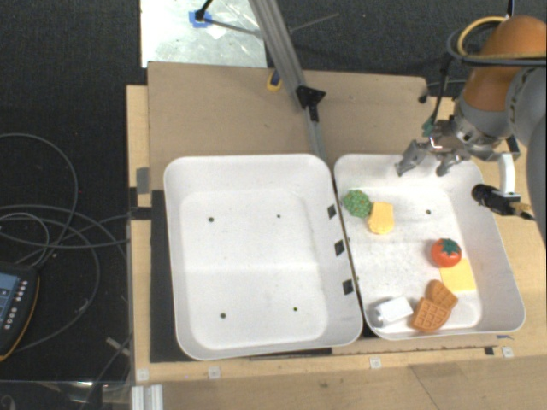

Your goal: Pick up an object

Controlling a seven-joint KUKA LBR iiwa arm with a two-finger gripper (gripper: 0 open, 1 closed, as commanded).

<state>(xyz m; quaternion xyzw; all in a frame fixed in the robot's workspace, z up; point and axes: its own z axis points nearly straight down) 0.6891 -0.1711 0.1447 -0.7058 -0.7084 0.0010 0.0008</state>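
My gripper (426,162) hangs over the far edge of the right bin (500,259), open, with nothing between its two fingers. In that bin lie a green broccoli piece (357,202) and a yellow block (381,218) near the left wall, both well left of and nearer than the gripper. A red tomato (445,252) sits toward the middle right, with a flat yellow slice (460,278) just below it. At the near end lie a brown waffle piece (432,307) and a small white block (392,311).
The left bin (184,254) lies beside the right one, their walls touching. A grey camera pole (280,37) slants across the brown bench at the back. Cables and a handheld pendant (15,301) lie on the dark floor at left.
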